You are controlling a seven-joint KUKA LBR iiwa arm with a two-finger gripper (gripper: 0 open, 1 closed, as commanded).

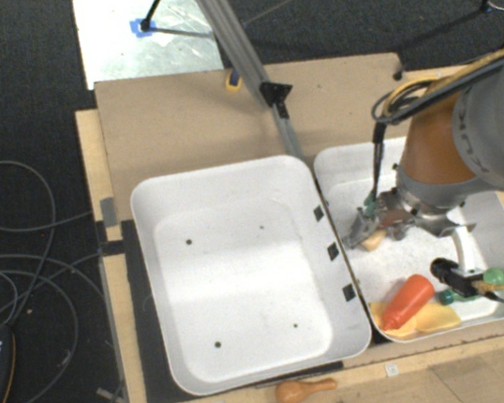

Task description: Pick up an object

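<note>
My gripper hangs low in the right bin, near that bin's left wall. A small tan object lies right under the gripper's tip, touching it or nearly so; I cannot tell whether it is gripped. An orange-red, carrot-shaped object lies at the front of the right bin, on a yellow piece. A small green object sits at the bin's front right.
The left bin stands beside the right one, their walls meeting at about mid-frame. A tan pear-shaped object lies on the bench in front of the bins. A grey pole slants in from the top.
</note>
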